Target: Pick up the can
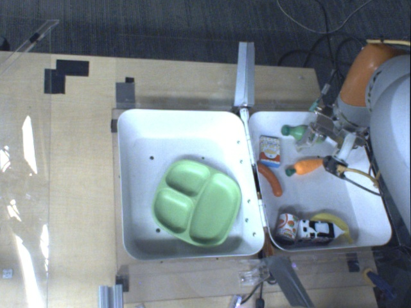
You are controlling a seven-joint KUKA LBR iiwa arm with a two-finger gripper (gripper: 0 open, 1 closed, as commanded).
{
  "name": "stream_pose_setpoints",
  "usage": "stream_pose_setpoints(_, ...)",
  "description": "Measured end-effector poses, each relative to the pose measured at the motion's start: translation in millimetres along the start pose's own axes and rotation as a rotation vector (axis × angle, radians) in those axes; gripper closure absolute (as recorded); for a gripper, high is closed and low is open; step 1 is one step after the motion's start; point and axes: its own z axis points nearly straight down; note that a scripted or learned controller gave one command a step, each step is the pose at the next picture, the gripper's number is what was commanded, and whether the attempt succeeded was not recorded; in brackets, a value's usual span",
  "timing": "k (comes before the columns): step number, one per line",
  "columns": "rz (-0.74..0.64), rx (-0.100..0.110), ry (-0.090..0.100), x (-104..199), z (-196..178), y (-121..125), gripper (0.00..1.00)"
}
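While the grey arm's two-finger gripper (319, 132) hangs over the upper right of the right-hand shallow white bin (379, 226), the task is barely begun. Its jaw state cannot be told. The small cylindrical can with an orange-and-white label (286, 226) lies at the lower left of that bin, well apart from the gripper, beside a black-and-white toy (316, 231) and a yellow banana (334, 222). Approach, grasp and lift all remain.

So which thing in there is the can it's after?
Look in the right bin, along its near edge. The can lies at the left end of that edge, white with orange markings, beside a black-and-white toy and a banana. It is the short round one.
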Motion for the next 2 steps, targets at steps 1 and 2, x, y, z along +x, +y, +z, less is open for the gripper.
stream_pose_setpoints(1,-0.004,-0.021,0.006,4.2,-13.2,2.4,1.00)
stream_pose_setpoints(2,-0.003,-0.013,0.003,2.7,-11.5,1.0,0.00)
